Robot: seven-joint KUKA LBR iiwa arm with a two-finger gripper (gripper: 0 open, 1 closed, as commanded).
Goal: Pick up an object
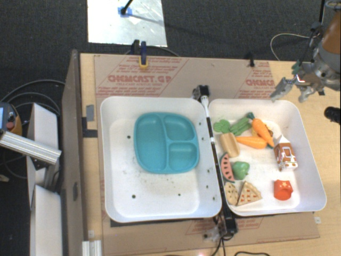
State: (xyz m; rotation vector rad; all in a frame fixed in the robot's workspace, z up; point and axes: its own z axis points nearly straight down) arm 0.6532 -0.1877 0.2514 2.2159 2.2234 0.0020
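Nothing picked yet: my gripper (294, 88), jaws apart and empty, hangs beyond the right bin (309, 143) of toy food.

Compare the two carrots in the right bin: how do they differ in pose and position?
The upper carrot lies on a diagonal, its tip pointing down and right toward the small carton; the lower carrot lies nearly level. The upper carrot sits nearer the bin's far wall, the lower carrot beside the tan block. Both are orange, tapered, and touch each other in the right bin.
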